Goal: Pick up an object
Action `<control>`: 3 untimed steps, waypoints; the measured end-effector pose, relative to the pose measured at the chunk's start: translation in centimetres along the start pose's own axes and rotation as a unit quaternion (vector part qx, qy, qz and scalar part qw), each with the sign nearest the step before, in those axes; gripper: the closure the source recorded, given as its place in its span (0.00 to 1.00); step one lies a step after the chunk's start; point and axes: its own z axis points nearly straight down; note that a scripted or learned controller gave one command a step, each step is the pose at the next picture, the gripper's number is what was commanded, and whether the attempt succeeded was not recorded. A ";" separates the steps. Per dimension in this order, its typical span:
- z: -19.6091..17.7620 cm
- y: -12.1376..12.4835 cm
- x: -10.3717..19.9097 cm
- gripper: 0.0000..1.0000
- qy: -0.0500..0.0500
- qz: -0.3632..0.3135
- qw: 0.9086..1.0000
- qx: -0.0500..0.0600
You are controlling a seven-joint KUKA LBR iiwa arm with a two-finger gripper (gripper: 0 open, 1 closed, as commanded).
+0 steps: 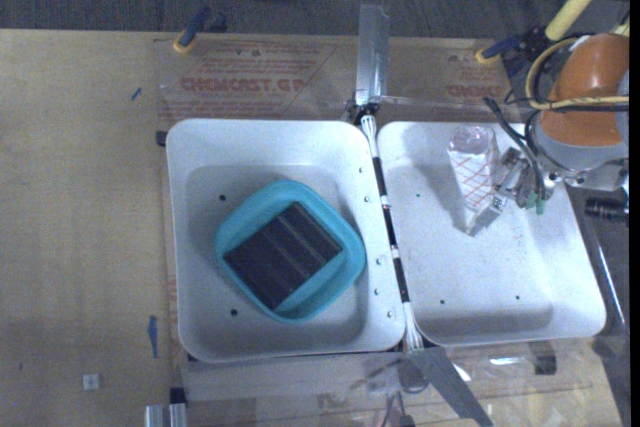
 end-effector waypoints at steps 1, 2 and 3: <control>0.0 4.8 -1.7 0.00 0.002 0.033 0.999 0.002; -1.1 4.9 -1.8 1.00 -0.001 0.033 0.999 0.000; -0.1 3.9 2.8 1.00 0.000 -0.091 0.996 -0.001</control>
